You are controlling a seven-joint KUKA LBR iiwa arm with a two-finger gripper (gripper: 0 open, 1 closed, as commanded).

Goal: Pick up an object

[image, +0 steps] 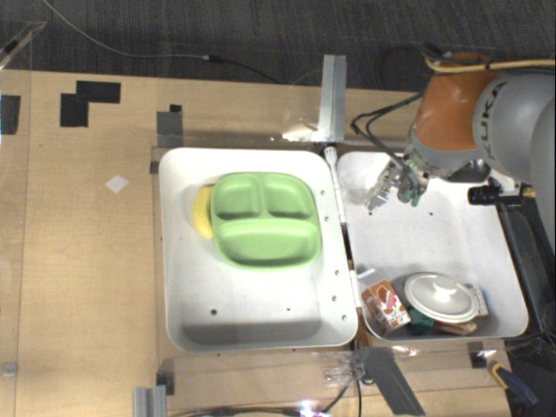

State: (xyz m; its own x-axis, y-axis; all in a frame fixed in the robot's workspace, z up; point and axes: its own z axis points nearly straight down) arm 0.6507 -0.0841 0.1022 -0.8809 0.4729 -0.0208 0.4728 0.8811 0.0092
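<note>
Camera view: the gripper (395, 185) is held at upper right, nothing gripped, finger spread unclear; the white lid (443, 295) lies toward lower right.

The wooden bench (87, 259) carries two shallow white bins that touch each other along one side. The right bin (512, 268) lies directly under the gripper (395, 188), and the left bin (252, 311) lies just beside it, on the side away from the arm. Farther past the left bin, black tape marks (87, 101) lie on the bench surface.
</note>
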